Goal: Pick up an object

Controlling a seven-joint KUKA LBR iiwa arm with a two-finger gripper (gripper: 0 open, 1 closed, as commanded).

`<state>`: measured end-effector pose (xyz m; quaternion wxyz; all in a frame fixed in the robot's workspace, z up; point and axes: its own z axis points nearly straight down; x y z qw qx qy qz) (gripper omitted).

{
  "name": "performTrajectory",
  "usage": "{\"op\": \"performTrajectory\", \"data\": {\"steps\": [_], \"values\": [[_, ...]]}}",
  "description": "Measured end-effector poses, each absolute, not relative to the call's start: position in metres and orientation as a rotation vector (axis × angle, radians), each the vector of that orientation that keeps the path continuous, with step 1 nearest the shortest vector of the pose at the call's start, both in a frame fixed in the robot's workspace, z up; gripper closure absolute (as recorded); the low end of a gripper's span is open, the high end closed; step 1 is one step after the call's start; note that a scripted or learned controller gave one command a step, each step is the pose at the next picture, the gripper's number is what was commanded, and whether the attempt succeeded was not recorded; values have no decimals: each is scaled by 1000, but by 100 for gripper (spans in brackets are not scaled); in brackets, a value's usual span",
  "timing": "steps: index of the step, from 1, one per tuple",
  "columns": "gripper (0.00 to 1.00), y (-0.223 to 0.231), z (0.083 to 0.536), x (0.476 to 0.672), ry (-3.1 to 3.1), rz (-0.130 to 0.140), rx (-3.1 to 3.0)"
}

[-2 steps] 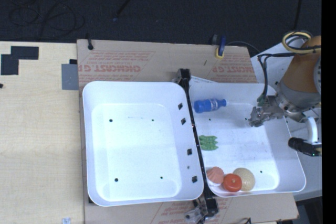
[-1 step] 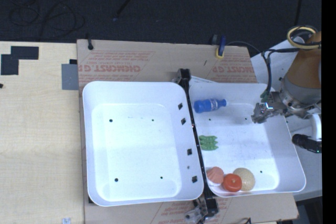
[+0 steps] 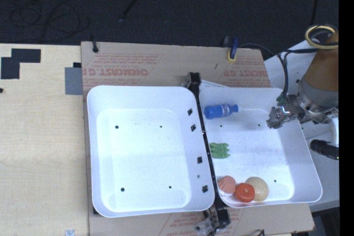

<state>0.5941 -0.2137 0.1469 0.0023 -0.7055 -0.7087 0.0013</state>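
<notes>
- Bottle [image 3: 220,111] lies flat at the right bin's [image 3: 310,174] far end, long axis across, cap rightward.
- Gripper [image 3: 276,118] hovers just right of it.
- Green piece [image 3: 219,150] mid-bin; three round items [image 3: 243,189] at near edge.

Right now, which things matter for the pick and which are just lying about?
For the pick (all in the right bin):
blue bottle
green item
red round item
beige round item
pink item
gripper

Lying about:
left bin
cardboard sheet
</notes>
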Motion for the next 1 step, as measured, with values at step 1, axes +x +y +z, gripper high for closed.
{"op": "performTrajectory", "data": {"steps": [1], "values": [[100, -213, 102, 645, -2224, 0, -2219]]}}
